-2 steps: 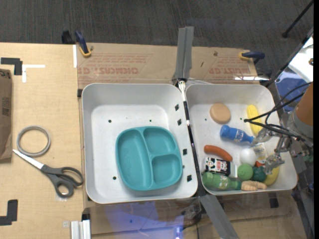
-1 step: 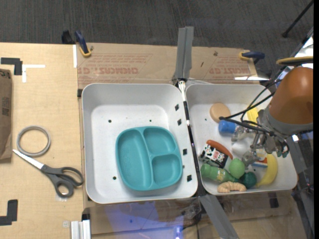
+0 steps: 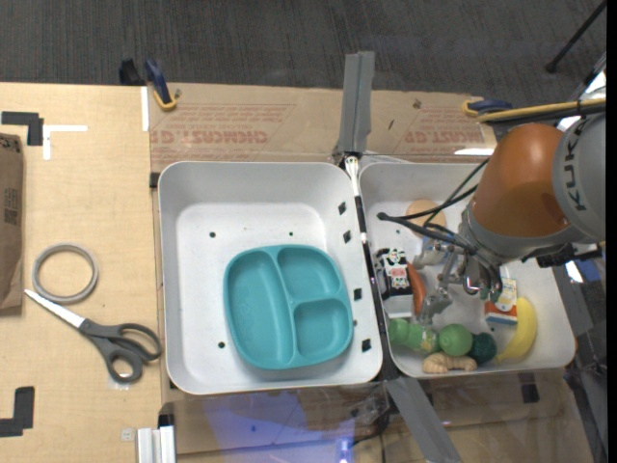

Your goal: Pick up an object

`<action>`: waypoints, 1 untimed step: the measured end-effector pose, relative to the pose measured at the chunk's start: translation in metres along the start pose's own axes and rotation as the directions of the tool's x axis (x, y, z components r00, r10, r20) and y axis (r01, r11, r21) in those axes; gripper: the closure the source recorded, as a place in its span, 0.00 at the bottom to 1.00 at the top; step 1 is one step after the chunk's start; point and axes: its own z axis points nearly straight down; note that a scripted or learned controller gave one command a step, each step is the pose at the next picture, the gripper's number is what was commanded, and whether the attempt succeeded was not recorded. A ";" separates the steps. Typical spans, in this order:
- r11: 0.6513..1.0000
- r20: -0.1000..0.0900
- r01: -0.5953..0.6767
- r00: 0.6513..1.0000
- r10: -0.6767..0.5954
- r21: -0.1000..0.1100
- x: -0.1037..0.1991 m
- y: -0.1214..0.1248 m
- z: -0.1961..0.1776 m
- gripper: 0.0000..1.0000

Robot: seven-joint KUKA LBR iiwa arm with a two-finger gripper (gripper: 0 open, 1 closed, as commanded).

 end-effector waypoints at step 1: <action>0.975 0.002 -0.222 0.975 0.222 0.000 0.017 0.001 -0.001 0.00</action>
